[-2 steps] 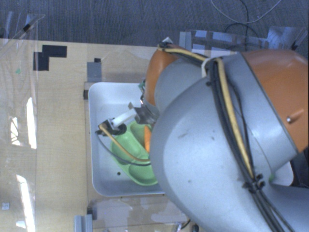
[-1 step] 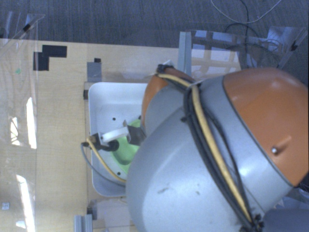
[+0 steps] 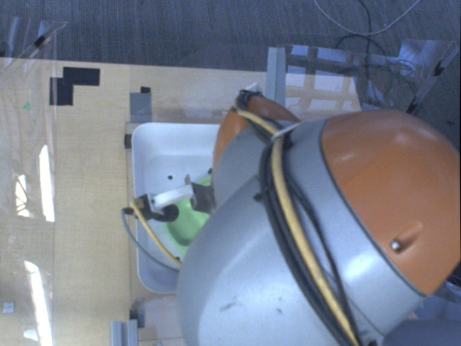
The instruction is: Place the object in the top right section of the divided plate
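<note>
- Divided plate (image 3: 184, 223), which you are probably seeing as the pale green shape, is lying in the white bin (image 3: 155, 146) at the view's left. The arm (image 3: 324, 236) is covering most of it. You are working without sight of the top right section, so a release could be landing in the wrong compartment or on a divider.
- The arm is also reaching low over the bin, so any sideways correction is risking a knock against the bin's wall, or a shove that is sliding the plate out of place.
- The bin is showing bare white floor along its left side, and an object let go short would be ending up there instead of on the plate.
- The gripper (image 3: 202, 195) is sitting close over the plate's visible part, tucked under the wrist. You cannot tell whether it is released, clenched or grasping the object, so you are risking a placing move with nothing carried.
- The object itself is being hidden by the arm, and you cannot tell where it is.
</note>
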`<state>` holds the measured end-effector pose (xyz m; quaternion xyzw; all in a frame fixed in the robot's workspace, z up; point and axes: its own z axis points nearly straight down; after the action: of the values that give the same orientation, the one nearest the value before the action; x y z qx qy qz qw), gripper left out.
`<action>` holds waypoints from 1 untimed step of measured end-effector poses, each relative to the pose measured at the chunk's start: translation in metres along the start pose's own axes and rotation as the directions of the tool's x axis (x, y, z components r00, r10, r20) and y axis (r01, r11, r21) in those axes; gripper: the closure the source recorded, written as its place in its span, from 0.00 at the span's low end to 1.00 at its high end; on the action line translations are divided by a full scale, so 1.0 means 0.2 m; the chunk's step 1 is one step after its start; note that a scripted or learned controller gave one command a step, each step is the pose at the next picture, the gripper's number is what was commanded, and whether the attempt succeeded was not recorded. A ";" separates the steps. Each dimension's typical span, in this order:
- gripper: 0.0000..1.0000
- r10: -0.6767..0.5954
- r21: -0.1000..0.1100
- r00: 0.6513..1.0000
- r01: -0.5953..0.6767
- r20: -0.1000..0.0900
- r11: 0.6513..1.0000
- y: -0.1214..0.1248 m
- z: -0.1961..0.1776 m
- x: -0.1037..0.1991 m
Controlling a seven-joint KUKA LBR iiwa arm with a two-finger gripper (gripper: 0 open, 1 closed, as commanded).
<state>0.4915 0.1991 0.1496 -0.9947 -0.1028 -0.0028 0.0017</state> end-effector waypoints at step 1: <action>1.00 -0.178 -0.009 0.984 0.178 -0.028 0.984 -0.14 0.22 0.07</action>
<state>0.4989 0.2297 0.1048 -0.9814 -0.1912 -0.0177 -0.0005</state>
